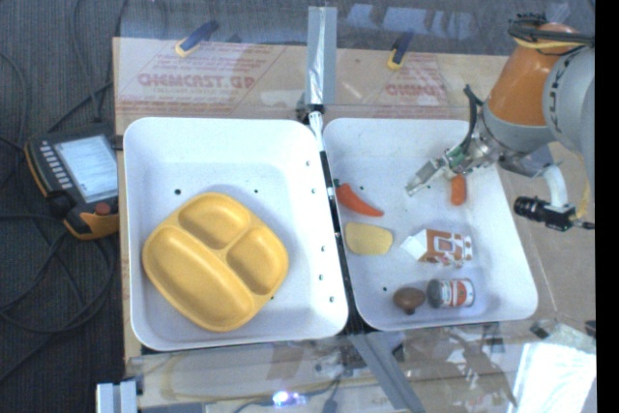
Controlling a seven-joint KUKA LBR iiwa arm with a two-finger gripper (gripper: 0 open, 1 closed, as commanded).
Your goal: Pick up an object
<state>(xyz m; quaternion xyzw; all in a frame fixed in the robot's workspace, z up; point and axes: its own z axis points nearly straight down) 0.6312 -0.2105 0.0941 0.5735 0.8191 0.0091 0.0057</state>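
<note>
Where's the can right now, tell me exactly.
The can lies on its side near the front edge of the right bin, just right of a brown lump and below a white-and-orange carton.

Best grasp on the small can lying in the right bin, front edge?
The can lies on its side, axis roughly left-right. Come straight down and close across the round body at mid-length, fingers front and back. The brown lump sits close on its left, so avoid gripping end to end.
</note>
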